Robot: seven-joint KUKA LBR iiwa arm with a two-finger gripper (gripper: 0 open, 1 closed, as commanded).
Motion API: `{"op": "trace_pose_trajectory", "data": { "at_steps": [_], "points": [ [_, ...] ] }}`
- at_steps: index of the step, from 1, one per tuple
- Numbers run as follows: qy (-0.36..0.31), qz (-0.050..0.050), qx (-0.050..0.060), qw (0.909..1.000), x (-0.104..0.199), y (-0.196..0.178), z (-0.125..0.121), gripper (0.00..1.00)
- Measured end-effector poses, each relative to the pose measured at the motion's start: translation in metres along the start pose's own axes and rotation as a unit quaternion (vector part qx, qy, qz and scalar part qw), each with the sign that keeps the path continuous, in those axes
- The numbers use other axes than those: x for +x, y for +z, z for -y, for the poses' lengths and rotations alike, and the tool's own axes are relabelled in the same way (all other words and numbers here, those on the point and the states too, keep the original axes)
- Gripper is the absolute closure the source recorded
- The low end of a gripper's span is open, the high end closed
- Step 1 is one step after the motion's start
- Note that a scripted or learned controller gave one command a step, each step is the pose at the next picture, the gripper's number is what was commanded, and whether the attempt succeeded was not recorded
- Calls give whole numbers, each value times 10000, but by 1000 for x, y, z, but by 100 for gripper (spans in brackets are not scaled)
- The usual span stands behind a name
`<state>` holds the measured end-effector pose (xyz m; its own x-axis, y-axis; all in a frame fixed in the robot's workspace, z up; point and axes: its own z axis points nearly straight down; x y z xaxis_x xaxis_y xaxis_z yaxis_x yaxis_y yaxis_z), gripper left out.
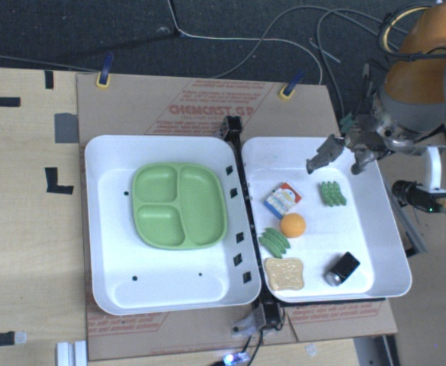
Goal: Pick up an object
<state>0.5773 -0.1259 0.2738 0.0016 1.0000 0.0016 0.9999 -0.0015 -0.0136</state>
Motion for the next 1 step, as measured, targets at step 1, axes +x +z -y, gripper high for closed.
{"op": "trace_pose_trajectory", "data": {
  "at_steps": [1],
  "points": [
    [-15,9,-62,10000,0,-7,-2,0]
  ]
}}
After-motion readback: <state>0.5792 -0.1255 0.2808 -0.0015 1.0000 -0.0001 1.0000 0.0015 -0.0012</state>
